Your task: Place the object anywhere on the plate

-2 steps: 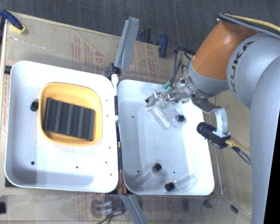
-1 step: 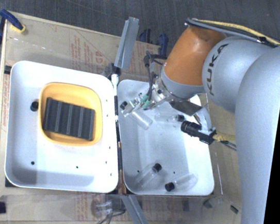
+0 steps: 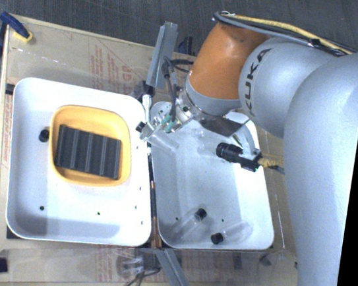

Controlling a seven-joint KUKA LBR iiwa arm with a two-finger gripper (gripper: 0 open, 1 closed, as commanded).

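Over the upper-left corner of the right bin [image 3: 259, 231], the tool [image 3: 161, 126] hovers; whether it is open or closed I cannot tell. Clear, dark-capped objects [image 3: 232, 233] lie near that bin's front wall, so the arm should descend squarely over one before carrying it to the yellow plate [image 3: 69, 119] in the left bin [image 3: 17, 201].

Plate [image 3: 95, 124] in left bin [image 3: 17, 201]

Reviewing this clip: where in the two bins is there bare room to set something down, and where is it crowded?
Left bin: bare white floor in front of the yellow plate and down its left side. The plate's middle holds a dark ridged block. Right bin: bare centre; crowded at the back under the gripper, and clear bottles along the front.
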